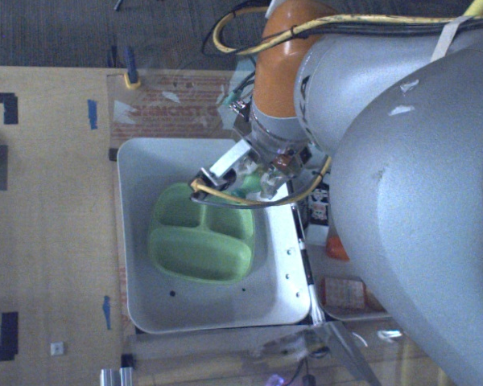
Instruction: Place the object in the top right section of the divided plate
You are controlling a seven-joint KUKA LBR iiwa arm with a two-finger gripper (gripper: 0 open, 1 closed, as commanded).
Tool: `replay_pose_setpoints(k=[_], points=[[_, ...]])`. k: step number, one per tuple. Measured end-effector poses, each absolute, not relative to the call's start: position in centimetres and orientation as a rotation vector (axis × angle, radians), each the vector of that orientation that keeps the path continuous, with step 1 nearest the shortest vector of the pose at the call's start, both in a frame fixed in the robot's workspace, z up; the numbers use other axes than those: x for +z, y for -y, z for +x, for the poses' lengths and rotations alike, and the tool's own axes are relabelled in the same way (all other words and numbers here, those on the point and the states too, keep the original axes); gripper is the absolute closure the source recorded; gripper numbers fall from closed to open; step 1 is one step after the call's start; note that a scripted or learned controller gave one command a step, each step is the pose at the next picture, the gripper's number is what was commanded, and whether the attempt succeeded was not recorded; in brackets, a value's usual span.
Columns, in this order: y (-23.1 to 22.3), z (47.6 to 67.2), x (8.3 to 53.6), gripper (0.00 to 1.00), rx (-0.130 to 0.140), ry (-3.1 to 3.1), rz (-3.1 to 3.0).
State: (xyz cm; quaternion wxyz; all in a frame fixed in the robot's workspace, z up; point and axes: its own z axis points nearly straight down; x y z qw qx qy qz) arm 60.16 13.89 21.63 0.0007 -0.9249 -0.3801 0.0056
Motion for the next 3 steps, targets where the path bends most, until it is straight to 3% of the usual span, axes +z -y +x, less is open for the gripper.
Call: replay_pose_setpoints(k=[1, 3], points=[[-15.7, 59.7, 28.5, 1.00, 0.002, 0.892, -3.012], [-12.9, 51.7, 16.0, 1.00, 0.012, 1.086, -2.946]])
